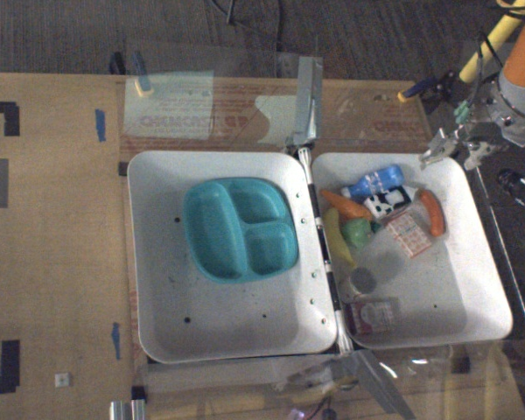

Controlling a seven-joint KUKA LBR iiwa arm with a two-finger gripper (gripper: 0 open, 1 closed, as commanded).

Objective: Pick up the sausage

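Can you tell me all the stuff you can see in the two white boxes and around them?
White bins: two, side by side on the bench.
Divided plate: one, teal, in the left bin.
Sausage: one, orange-red, upper right of the right bin.
Bottle: one, blue, top of the right bin.
Carrot-like toy: one, orange, near the right bin's left wall.
Banana-like toy: one, yellow, beside a green piece.
Black-and-white item: one, middle top.
Small card: one, pinkish, beside the sausage.
Packet: one, dark, lower left of the right bin.
Tool: one, grey, above the right bin's upper right corner.
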